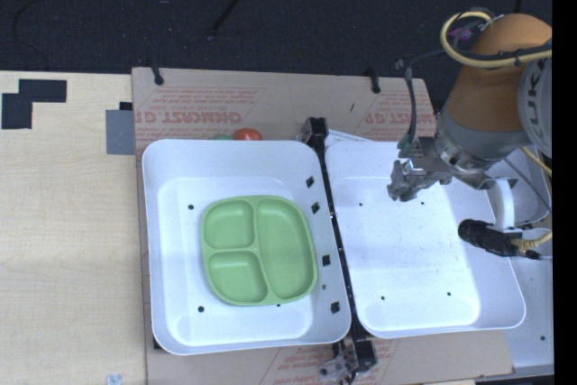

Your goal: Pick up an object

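A light green plate [259, 249] with three compartments lies flat, face up, lower centre-left of the frame.

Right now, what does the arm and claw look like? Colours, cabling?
Grey arm with a broad orange band above the wrist. A yellow cable loop sits on top of the band. The claw is small, dark grey metal. Partial dark lettering marks the grey casing.

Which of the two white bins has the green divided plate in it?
The left bin holds the green divided plate. The right bin is the one under the gripper.
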